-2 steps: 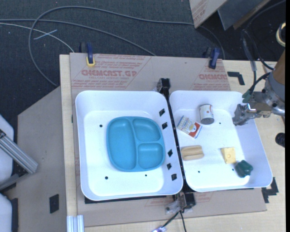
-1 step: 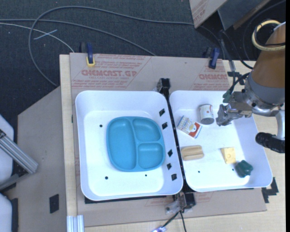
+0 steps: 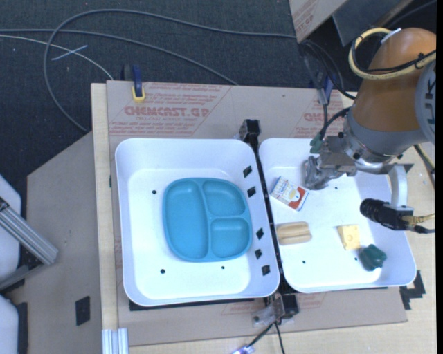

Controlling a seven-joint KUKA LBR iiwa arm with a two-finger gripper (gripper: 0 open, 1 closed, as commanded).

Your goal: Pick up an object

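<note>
A dark, speckled carpeted floor [image 3: 55,90] filled the upper and left parts of the scene, with thin pale cables [image 3: 69,41] looping across it. On it sat a brown board bench top [image 3: 173,104] printed with faded red lettering, held at its far edge by a small blue and yellow clamp [image 3: 138,81]. A cardboard box [image 3: 311,15] showed at the top right. At the lower left lay a silver metal rail [image 3: 24,231] beside white surfaces [image 3: 8,252]. The lighting was even and soft, without hard shadows.
</note>
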